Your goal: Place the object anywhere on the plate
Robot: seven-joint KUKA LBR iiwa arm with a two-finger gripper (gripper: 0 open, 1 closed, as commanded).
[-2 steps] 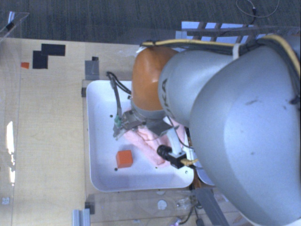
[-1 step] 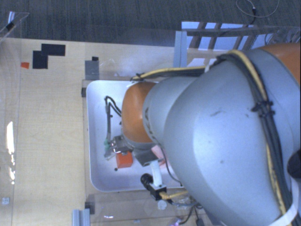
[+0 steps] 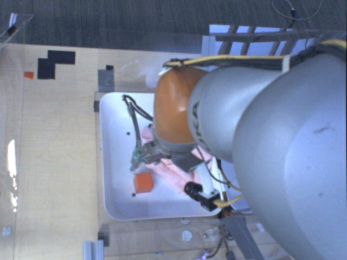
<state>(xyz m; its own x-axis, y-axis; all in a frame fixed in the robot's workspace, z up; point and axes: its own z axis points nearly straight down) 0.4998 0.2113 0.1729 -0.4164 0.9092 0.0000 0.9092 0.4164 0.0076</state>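
An orange cube (image 3: 143, 183) lies on the floor of the white bin (image 3: 116, 145), near its front left. A pink plate (image 3: 169, 176) lies just right of the cube, mostly hidden under the arm. My gripper (image 3: 140, 157) hangs just behind the cube and over the plate's left edge. The big grey arm with its orange band (image 3: 173, 107) hides most of the gripper's body. Nothing shows held in the gripper, and the cube rests apart from it on the bin floor.
The arm covers the bin's right half and all of the second bin. A black cable (image 3: 132, 112) loops down along the wrist over the bin. Light wooden bench (image 3: 54, 161) stretches to the left, with black and orange markers (image 3: 51, 65) at its far left corner.
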